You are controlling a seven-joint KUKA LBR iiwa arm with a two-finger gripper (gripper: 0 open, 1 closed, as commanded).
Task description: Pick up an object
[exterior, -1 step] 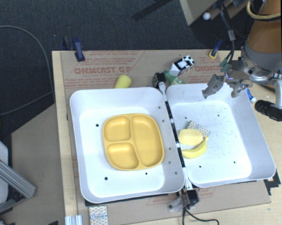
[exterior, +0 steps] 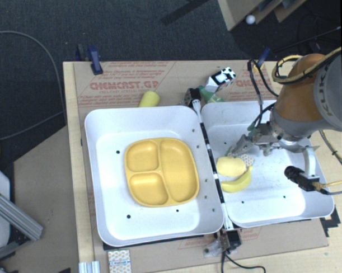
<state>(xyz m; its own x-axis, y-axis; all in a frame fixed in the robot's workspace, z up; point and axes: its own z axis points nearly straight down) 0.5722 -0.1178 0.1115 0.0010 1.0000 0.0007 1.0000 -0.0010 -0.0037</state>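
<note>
Your arm [exterior: 304, 95], grey with its orange band, stands highest over the desk [exterior: 77, 164] and so nearest the lens, reaching in over the right-hand bin [exterior: 274, 208]. Below it the pincer [exterior: 251, 146] points toward the bin's inner wall; whether it is spread or closed you cannot tell from this angle, and nothing can be seen gripped in it.

Look just beyond the pincer's tip, lower and toward the divider between the bins: a pale yellow rounded object [exterior: 230, 167] sits there, touching a yellow banana [exterior: 237, 184] that curves beneath it. Both are near the tip but apart from it. The banana's long axis runs roughly across the line of the pincer's reach, which suits a grasp across its width.

Well beyond the pincer, in the left bin [exterior: 106, 214], lies a yellow three-compartment plate [exterior: 161, 171], too far to matter now. My judgement: the next move is a short advance and descent toward the banana pair.
</note>
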